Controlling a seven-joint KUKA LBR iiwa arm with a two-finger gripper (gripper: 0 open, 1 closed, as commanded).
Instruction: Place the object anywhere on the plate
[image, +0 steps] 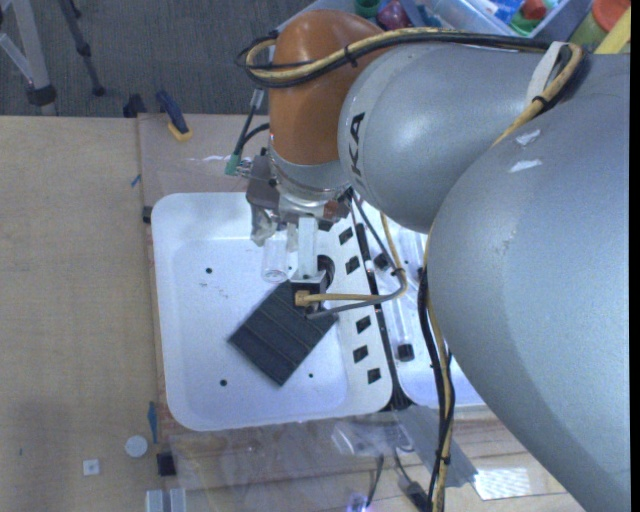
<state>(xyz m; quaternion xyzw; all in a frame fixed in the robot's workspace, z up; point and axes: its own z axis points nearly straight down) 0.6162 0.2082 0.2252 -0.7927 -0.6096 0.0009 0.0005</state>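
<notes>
Arm over the left bin: gripper, fingers apart and holding nothing, hangs just above the dark ridged plate; grasp step apparently pending; the object itself cannot be made out.

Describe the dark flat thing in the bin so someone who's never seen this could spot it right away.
Look at the left white bin, the one under the gripper. On its floor, just below the gripper, lies a dark grey ridged plate, turned at a slant. It is the one dark, flat rectangle on that white floor.
</notes>
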